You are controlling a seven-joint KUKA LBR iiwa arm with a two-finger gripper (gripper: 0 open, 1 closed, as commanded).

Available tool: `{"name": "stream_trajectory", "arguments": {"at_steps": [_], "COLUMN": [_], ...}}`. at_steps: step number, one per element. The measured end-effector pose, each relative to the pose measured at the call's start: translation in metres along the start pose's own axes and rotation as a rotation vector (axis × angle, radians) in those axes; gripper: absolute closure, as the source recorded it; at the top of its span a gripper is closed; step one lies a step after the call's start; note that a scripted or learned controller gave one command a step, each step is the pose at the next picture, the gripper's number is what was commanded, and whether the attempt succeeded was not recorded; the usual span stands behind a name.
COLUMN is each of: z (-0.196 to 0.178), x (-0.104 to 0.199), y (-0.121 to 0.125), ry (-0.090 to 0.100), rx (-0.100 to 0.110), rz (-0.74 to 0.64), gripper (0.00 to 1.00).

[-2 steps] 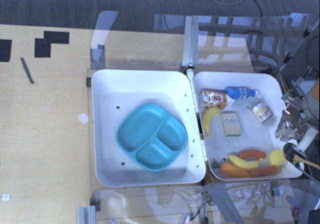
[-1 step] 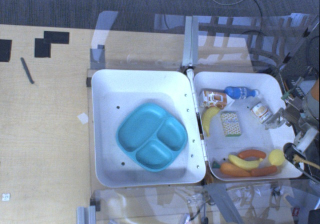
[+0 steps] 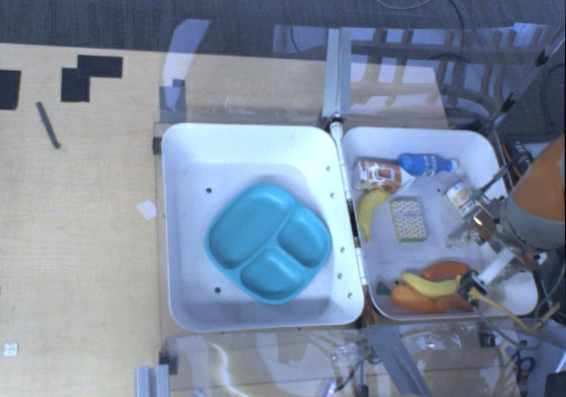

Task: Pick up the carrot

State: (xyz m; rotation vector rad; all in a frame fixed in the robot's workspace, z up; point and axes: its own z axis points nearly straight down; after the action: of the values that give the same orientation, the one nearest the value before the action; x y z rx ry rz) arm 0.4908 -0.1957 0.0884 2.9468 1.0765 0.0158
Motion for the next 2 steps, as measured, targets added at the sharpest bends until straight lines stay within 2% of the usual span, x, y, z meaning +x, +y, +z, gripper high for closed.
{"name": "stream_trajectory", "arguments": {"at_steps": [1,2], "z": [-0.012,-0.070], "x": [0.002,0.052], "y": [0.002,-0.065], "ry": [0.004,-0.006], "rx": [-0.005,0.006], "rz": [-0.005,0.168], "gripper": [1.00,1.00]}}
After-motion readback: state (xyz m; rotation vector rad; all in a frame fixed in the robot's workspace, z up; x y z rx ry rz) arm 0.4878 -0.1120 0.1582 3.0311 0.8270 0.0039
